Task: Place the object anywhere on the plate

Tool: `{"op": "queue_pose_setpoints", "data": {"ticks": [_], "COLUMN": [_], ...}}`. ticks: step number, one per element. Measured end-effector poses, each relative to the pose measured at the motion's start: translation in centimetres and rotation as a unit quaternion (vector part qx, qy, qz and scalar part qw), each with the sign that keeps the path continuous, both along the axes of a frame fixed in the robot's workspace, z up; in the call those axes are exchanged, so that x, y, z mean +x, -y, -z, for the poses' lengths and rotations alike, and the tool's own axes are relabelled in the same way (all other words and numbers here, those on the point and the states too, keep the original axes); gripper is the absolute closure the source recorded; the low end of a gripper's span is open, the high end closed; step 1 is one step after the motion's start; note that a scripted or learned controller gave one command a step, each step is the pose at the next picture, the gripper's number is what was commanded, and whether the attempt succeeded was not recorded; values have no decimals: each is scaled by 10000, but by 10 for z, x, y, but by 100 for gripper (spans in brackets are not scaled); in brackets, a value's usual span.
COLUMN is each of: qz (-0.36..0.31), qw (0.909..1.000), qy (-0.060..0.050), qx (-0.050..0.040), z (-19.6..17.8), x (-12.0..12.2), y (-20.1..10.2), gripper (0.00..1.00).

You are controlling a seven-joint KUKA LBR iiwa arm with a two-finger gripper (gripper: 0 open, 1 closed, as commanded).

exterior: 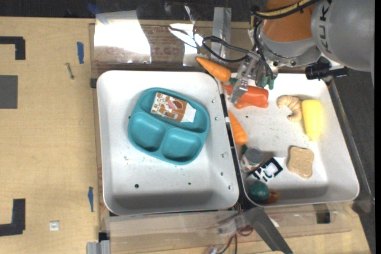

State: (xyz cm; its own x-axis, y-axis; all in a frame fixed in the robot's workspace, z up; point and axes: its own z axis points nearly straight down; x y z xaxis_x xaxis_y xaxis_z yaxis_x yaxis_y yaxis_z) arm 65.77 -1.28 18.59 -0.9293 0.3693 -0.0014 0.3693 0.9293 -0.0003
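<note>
Tan counter carries two white bins; the left bin holds a teal divided plate with a small card in its top section. Over the right bin, the claw stands against an orange-red object near the divider; whether it is clamped on it, I cannot tell.

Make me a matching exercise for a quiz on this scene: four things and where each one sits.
Things:
1. plate
2. card
3. banana
4. cracker

Places:
A. right bin, near its front right corner
B. on the plate's large compartment
C. left bin, middle
D. right bin, along its right side, beside the shrimp

Pairs: 1-C, 2-B, 3-D, 4-A
</note>
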Motion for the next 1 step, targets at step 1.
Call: {"op": "queue_pose_setpoints", "data": {"ticks": [1], "qz": [1], "qw": [10000], "qy": [5], "qx": [0], "z": [0], "x": [0], "y": [0], "gripper": [0]}}
